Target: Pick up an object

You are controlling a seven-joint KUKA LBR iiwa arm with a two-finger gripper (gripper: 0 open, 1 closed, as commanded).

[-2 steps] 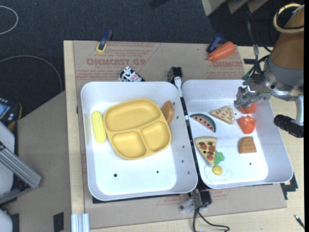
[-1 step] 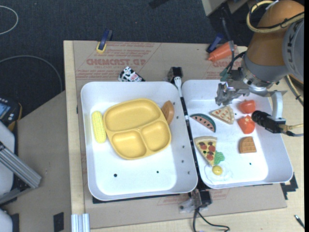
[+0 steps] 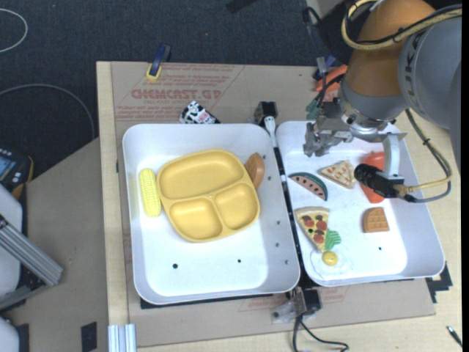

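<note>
I see the end effector (image 3: 320, 144) low over the right bin's (image 3: 421, 251) far-left corner; finger state I cannot tell. Nearest candidate: watermelon slice (image 3: 308, 184), just below it, near the pizza wedge (image 3: 339, 174). Risk: closing on bare floor or nudging the slice into the wall. Its long axis runs upper-left to lower-right.

Grey arm (image 3: 440, 64), orange wrist band, yellow looped cable, metallic gripper (image 3: 322, 141).
</note>
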